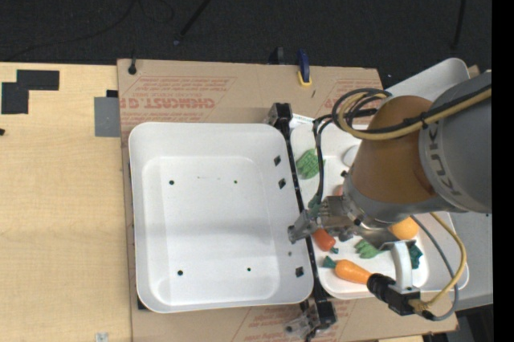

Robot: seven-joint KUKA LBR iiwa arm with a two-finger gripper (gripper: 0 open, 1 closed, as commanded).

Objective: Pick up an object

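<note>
My gripper (315, 225) is low in the right bin (332, 289), close to its left wall. A small red-orange piece (324, 239) lies just below and right of it, touching or nearly touching. An orange carrot-shaped toy (351, 270) rests nearer the front of the bin. A small dark green piece (368, 249) lies beside the red one. A light green leafy item (307, 164) sits further back along the left wall. The arm hides most of this bin.
The left bin (152, 212) stands beside it, parted by a black clamp rail (293, 180). An orange-yellow item (405, 229) and a teal piece (415, 254) peek out under the arm at the right. Cardboard (209, 95) underlies both bins.
</note>
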